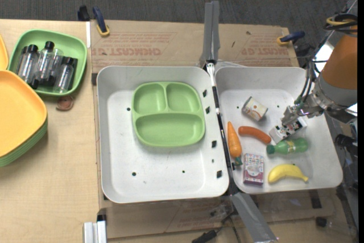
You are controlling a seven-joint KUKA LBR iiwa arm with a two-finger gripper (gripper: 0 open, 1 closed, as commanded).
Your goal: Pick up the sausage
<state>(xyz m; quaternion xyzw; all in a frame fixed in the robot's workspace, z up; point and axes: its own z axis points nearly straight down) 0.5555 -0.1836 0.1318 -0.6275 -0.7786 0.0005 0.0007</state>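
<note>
Right white plastic bin [318, 85]: slim red-orange sausage [254, 134] lying between orange carrot [234, 140] and green bottle [288, 147]; two-finger gripper [286, 129] just beside sausage's right end, grip state impossible to tell.

Sausage [254, 134] glossy, likely plastic; green tray [168, 114] matt plastic; bins [165, 190] smooth white.

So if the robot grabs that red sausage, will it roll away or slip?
The sausage looks round and smooth, so it could probably roll sideways if nudged. Its skin looks shiny, so it may slip in a pinch. It lies flat on the bin floor beside the carrot, with the hand close on its other side.
</note>
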